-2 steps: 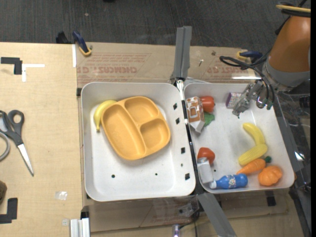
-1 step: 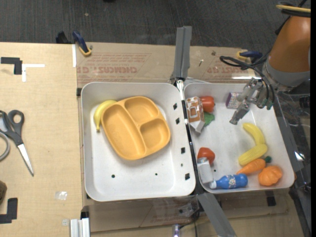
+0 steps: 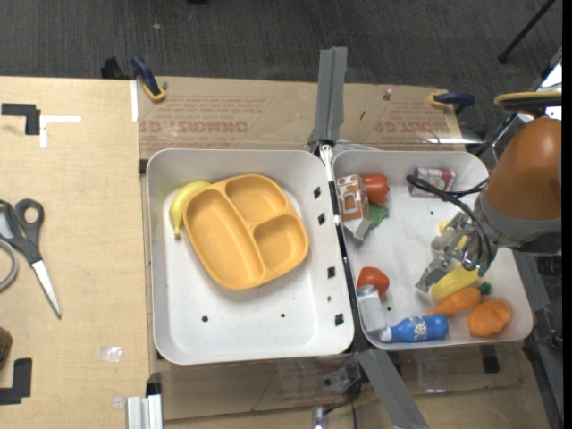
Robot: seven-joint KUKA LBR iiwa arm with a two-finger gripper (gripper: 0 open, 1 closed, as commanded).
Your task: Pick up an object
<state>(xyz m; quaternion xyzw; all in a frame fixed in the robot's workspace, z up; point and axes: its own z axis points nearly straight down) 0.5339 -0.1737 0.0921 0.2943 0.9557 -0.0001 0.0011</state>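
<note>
My gripper (image 3: pixel 438 273) reaches into the right bin (image 3: pixel 407 239) from the right, its tips low over a yellow toy (image 3: pixel 456 282) near the bin's right side. Close below it lie an orange carrot (image 3: pixel 458 301) and an orange fruit (image 3: pixel 489 318). A blue bottle (image 3: pixel 417 329) lies along the front wall. A red tomato (image 3: pixel 373 280) and a grey tube (image 3: pixel 369 309) sit at the front left. At the back left are a brown carton (image 3: pixel 351 198) and a red pepper (image 3: pixel 375 188). A small purple packet (image 3: pixel 433 179) lies at the back.
The left bin (image 3: pixel 179 320) holds an orange divided plate (image 3: pixel 244 229) with a yellow banana (image 3: pixel 183 202) at its left rim. Scissors (image 3: pixel 34 248) lie on the wooden bench at far left. A grey bar (image 3: pixel 329 96) runs up behind the bins.
</note>
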